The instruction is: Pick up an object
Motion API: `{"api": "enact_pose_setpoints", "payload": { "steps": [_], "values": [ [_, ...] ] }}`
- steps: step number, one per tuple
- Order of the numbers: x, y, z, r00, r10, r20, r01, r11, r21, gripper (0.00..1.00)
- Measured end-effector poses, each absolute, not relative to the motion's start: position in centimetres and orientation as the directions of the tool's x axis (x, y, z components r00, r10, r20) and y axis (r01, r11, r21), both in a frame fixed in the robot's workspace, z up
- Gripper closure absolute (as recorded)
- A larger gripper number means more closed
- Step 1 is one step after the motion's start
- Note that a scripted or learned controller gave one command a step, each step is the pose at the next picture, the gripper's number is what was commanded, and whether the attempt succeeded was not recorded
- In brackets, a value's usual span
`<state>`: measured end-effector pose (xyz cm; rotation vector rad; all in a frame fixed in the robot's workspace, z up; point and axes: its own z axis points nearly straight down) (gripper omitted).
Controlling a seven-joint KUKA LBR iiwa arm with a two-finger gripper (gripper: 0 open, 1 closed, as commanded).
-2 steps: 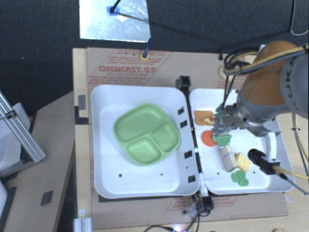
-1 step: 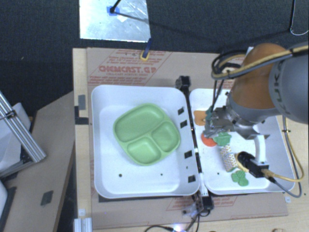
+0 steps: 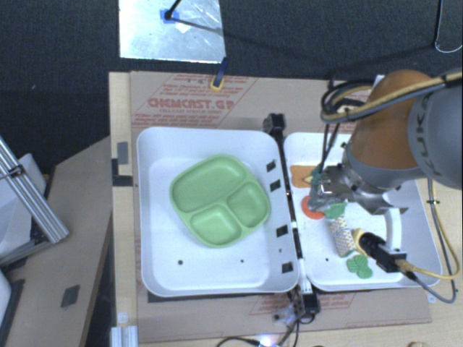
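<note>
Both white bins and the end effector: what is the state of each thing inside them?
Green divided plate: lying flat, right way up, in the left bin.
Green toy: lying loose on the right bin floor.
Patterned cylinder: lying on its side.
Orange disc: flat, partly under the end effector.
End effector: low over the right bin.

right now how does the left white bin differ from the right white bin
The left shallow white plastic bin holds one thing, a pale green three-compartment tray; the right shallow white plastic bin holds several small items, among them a green piece and an orange-red one. The left bin lies open to view; the grey arm hangs over the right bin. Both are white and sit side by side.
</note>
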<state>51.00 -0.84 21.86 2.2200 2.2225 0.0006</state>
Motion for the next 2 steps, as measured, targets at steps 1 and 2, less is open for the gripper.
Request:
{"api": "enact_pose_setpoints", "payload": {
  "steps": [1,2],
  "values": [
    [51.71,0.46,21.95,-0.006,1.000,0.001,1.000,0.006,0.002,1.00],
    [50.98,-0.04,22.94,-0.002,1.000,0.001,1.000,0.002,0.002,1.00]
  ]
}}
